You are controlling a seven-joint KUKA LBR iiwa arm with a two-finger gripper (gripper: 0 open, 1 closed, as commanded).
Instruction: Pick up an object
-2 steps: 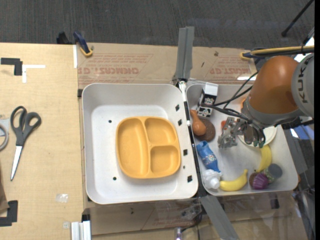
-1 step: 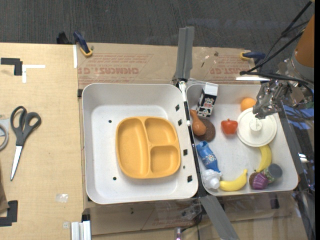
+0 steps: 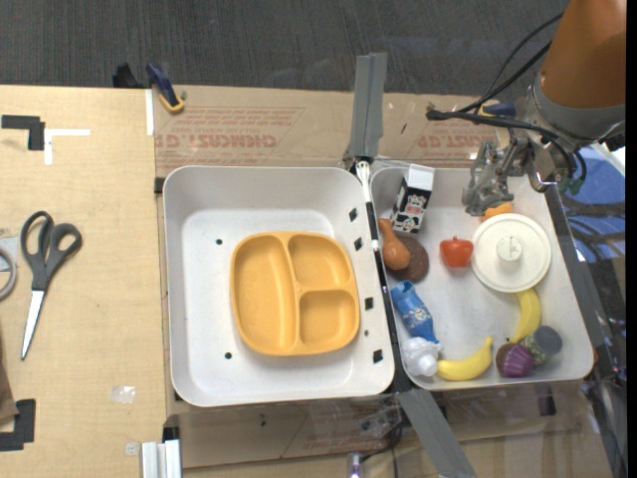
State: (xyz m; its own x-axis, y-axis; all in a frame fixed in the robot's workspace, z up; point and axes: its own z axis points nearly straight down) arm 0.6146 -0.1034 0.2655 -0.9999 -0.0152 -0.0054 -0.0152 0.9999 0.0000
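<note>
The gripper (image 3: 488, 189), its state impossible to tell, hangs over the right bin's (image 3: 577, 297) far end; an orange piece (image 3: 499, 209) lies directly beneath, the tomato (image 3: 456, 252) just nearer-left.

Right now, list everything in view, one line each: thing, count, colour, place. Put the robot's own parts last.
Bins: 2, white, side by side on the bench.
Divided tray: 1, yellow, in the left bin.
Carton: 1, black and white, right bin, far end.
Tomato: 1, red, middle of the right bin.
Round lid: 1, white, right bin.
Bananas: 2, yellow, near end of the right bin.
Bottle: 1, blue label, right bin, left side.
Scissors: 1, black handles, on the bench at left.
Arm: 1, orange band, top right.
Gripper: 1, metal, above the right bin's far end.
</note>
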